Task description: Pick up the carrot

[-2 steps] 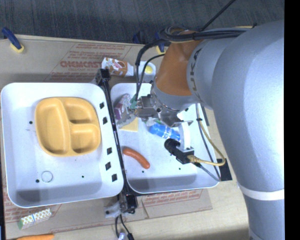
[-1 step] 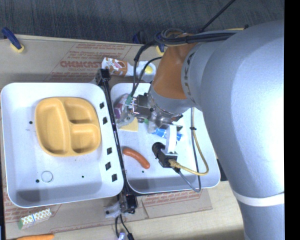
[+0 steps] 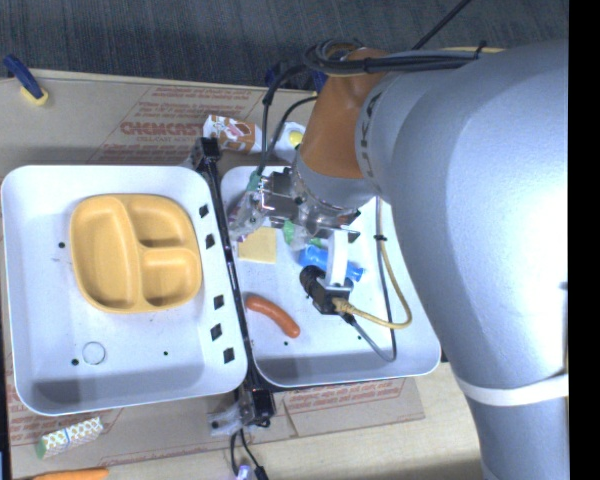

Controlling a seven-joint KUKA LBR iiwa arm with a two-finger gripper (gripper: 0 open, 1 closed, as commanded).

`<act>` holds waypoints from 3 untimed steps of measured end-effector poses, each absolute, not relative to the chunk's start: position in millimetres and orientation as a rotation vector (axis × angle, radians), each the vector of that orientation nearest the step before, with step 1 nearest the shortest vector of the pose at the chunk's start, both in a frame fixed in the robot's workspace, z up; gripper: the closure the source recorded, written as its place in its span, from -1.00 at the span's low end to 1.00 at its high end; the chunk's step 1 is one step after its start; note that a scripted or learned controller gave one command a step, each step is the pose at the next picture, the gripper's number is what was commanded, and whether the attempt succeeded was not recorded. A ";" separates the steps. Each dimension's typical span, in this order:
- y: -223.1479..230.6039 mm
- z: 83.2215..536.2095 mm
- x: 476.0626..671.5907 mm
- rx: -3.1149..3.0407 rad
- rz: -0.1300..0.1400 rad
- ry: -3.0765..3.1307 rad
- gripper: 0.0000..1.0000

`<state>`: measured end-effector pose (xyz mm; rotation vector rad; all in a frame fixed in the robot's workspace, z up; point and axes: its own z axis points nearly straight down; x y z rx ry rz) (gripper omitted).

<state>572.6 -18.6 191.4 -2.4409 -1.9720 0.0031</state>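
Observation:
An orange-red, elongated piece (image 3: 272, 316), the most carrot-like thing here, lies flat on the floor of the right bin (image 3: 330, 368), near its left wall and toward the front. The gripper (image 3: 264, 206) hangs over the back left part of that bin, below the orange-banded wrist (image 3: 332, 128). It sits well behind the orange piece and apart from it, close above a pale yellow square slice (image 3: 260, 247). The arm's bulk hides the bin's right side.
A blue object (image 3: 316, 256) and a small green one (image 3: 290, 233) lie beside the wrist. A black connector with a yellow cable (image 3: 325, 298) hangs right of the orange piece. The left bin (image 3: 40, 348) holds a yellow divided plate (image 3: 135, 250). Another orange item (image 3: 72, 474) lies outside the bins at bottom left.

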 end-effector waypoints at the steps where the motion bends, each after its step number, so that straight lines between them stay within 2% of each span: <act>1: -29.2 191.4 587.6 -2.503 0.004 -1.894 -1.00; 2: -16.3 191.1 524.9 -2.790 0.008 -1.430 -1.00; 3: -16.2 191.0 524.8 -2.790 0.008 -1.430 -1.00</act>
